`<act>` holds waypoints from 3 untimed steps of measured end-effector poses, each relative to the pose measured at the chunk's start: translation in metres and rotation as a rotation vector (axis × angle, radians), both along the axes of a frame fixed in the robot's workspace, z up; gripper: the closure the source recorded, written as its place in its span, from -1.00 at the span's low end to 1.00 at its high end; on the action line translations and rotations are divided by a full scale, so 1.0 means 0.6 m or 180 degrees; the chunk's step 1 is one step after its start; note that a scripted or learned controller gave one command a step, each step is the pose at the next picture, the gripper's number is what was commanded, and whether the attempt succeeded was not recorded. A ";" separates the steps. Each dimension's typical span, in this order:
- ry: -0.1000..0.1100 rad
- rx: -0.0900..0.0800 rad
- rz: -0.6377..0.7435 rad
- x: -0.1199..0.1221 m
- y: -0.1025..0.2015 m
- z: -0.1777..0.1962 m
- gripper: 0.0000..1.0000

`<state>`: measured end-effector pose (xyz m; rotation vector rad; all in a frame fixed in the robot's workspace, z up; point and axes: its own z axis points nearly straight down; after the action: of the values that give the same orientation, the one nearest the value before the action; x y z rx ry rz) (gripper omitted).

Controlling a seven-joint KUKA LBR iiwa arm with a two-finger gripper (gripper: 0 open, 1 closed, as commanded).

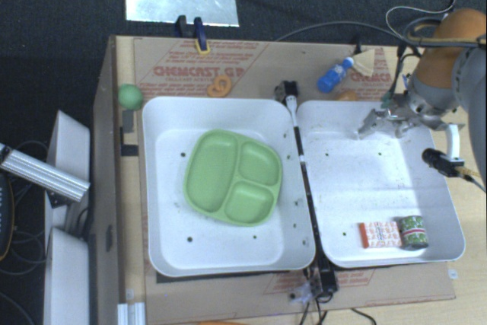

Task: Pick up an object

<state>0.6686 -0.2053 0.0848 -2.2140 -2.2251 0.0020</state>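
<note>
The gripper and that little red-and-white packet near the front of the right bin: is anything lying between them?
No. In the camera view, just bare white bin floor stretches between the gripper and the red-and-white packet.

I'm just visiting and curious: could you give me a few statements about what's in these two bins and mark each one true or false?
1. A green divided plate lies in the left bin. True.
2. A red and white packet lies in the right bin. True.
3. The packet sits on the green plate. False: it lies in the right bin near its front edge, beside a small green patterned object.
4. The gripper hovers over the left bin. False: it is at the right bin's back edge.
5. A blue bottle lies in the left bin. False: it lies on the bench behind the bins.
</note>
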 end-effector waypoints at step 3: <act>-0.0028 -0.0012 0.0009 0.003 -0.001 0.020 1.00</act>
<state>0.6706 -0.2057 0.0968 -2.2170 -2.2346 -0.0036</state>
